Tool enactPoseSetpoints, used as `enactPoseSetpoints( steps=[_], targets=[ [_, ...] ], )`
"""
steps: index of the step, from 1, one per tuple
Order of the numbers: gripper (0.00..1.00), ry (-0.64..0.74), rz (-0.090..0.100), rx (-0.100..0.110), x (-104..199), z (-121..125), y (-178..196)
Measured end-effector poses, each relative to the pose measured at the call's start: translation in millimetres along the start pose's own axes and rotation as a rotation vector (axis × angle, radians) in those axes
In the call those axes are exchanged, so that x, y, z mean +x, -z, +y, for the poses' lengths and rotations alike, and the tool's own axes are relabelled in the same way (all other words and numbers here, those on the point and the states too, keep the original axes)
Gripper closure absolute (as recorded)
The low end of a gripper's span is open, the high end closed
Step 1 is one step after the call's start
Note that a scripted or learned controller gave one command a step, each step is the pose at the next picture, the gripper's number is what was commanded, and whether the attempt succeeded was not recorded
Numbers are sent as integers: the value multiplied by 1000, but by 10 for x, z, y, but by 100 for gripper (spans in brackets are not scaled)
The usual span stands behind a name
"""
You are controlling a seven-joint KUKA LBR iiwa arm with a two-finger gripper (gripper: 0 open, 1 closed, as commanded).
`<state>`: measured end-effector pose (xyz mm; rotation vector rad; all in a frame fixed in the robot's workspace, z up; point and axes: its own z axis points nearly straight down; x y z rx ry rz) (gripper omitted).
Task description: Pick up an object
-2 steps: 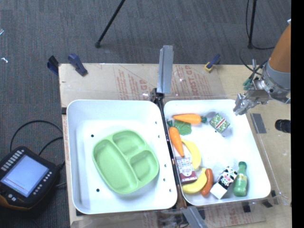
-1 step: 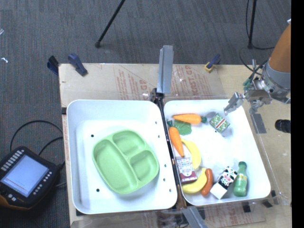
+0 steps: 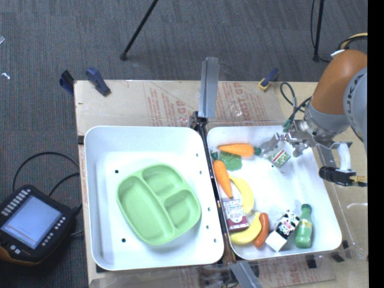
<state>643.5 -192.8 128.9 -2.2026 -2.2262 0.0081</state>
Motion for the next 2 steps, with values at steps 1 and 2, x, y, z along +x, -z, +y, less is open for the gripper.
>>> enactPoseSetpoints(
  steps=[1,2],
  targets=[
    [0,-123,9,0,-104,22,-459],
    [100,-122,4,7,-134,3,-397]
  ],
)
